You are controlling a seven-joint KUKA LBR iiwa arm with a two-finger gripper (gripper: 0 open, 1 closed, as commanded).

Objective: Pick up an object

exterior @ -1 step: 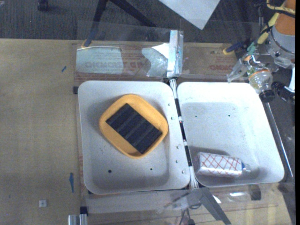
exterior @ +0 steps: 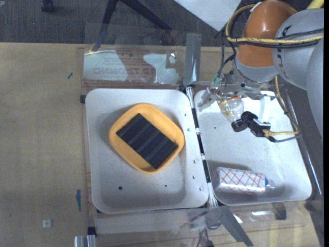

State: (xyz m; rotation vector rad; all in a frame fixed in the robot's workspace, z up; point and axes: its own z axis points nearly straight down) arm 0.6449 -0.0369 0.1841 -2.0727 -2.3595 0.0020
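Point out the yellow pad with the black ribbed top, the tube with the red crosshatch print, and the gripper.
yellow pad (exterior: 146, 138), camera view, centre of its black ribbed top.
tube (exterior: 241, 179), camera view, middle of the red crosshatch print.
gripper (exterior: 230, 107), camera view, between its fingertips, above the right bin.

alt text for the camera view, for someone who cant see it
A grey robot arm reaches from the right over the right white bin, which holds a white tube with red crosshatching. The left white bin holds a yellow pad with a black ribbed centre.
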